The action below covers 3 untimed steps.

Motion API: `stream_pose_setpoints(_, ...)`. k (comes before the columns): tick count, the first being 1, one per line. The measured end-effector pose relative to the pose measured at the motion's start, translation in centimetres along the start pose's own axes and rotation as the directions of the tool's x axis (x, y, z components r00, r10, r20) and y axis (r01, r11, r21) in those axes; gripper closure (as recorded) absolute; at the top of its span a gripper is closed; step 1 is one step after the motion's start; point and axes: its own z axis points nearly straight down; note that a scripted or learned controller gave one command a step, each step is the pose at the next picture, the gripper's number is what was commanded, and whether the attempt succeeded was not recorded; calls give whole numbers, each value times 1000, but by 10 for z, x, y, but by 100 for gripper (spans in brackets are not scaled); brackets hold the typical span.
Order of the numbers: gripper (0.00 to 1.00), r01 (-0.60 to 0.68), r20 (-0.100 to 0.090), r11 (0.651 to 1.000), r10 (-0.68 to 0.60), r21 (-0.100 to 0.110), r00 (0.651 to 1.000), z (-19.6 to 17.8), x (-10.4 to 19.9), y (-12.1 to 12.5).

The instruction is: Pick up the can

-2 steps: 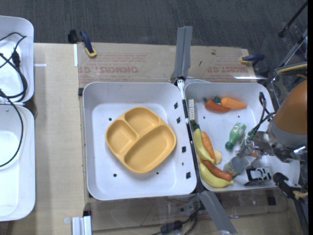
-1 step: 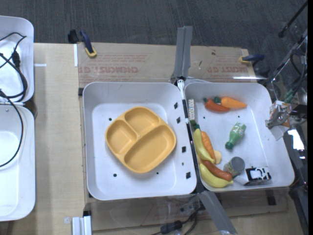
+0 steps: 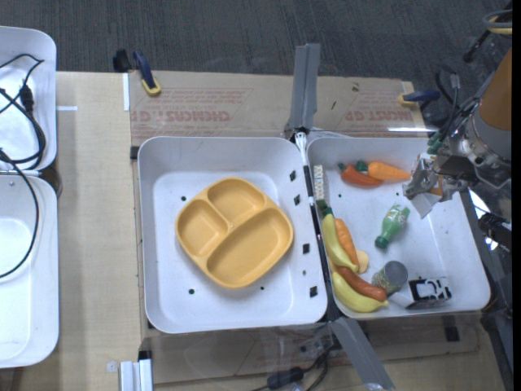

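The can is a small grey metal tin lying near the front of the right bin, touching the end of the bananas. My gripper hangs over the bin's back right part, well behind the can and slightly to its right, close to the tip of an orange carrot. Nothing of the can is between its fingers.
A green bottle lies between gripper and can. A red-orange pepper sits beside the carrot, and a black-and-white object lies right of the can. Another carrot rests on the bananas. The left bin holds a yellow divided plate.
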Motion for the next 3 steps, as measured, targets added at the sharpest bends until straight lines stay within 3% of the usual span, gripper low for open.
stream_pose_setpoints(1,100,15,-1,1000,-15,0,1000,-11,-24,-43)
stream_pose_setpoints(2,100,16,2,1000,-16,7,1000,-15,-25,-41)
stream_pose_setpoints(3,100,-65,-1,998,65,0,998,0,26,-43)
